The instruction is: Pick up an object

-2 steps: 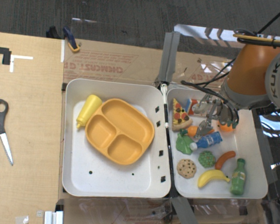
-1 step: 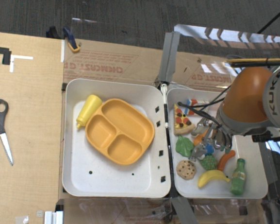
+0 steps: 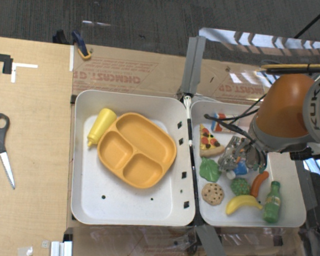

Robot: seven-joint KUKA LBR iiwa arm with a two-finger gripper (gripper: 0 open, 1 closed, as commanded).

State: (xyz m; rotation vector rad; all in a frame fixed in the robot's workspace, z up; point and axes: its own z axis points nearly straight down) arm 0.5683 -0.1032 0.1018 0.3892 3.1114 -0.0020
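The right bin (image 3: 294,219) holds toy food: a pizza slice (image 3: 208,140), a green leafy piece (image 3: 210,170), a cookie (image 3: 212,194), a broccoli floret (image 3: 240,187), a banana (image 3: 242,204), a green bottle (image 3: 272,203), an orange-red carrot (image 3: 259,182) and a red-and-white item (image 3: 218,120) at the back. My gripper (image 3: 237,157) hangs low over the middle of this bin, between the pizza slice and the carrot, just above a small blue-and-white object (image 3: 240,170). The arm's orange band (image 3: 284,105) sits above it.
The left bin (image 3: 87,196) holds a yellow divided plate (image 3: 137,149) and a yellow mustard bottle (image 3: 100,126) beside it. Scissors (image 3: 0,144) lie on the wooden bench to the left. A metal divider (image 3: 191,71) stands between the bins at the back.
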